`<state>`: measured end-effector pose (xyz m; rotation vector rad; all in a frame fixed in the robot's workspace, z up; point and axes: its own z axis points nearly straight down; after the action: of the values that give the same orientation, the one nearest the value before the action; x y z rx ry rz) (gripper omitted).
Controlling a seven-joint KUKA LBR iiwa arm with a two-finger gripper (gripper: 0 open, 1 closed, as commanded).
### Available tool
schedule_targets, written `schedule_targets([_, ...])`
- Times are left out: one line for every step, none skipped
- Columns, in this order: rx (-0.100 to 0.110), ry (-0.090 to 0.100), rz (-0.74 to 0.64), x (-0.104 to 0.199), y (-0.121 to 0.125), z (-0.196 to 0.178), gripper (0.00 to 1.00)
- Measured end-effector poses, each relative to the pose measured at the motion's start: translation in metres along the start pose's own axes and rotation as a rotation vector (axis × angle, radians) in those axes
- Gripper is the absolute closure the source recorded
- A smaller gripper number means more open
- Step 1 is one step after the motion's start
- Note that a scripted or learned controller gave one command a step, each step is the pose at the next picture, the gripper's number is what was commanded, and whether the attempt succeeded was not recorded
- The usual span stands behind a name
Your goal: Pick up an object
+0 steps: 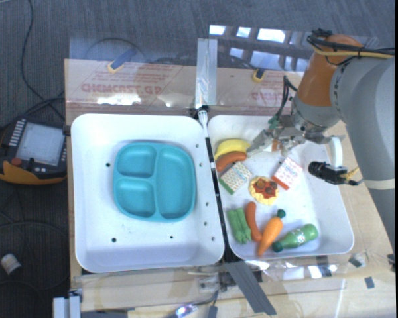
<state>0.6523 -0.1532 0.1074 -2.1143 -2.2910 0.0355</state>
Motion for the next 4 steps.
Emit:
schedule_targets([-0.045,-0.006,0.053,-0.028,-0.075,0.020,0.00])
schedule_targets([-0.043,-0.016,-0.329,-0.009,-0.054,0.019,0.00])
schedule_targets([-0.031,-0.005,-0.256,0.083,-0.130,-0.071,0.00])
schedule_targets([-0.054,-0.018,-0.362,0.062,-0.136,0.007,0.00])
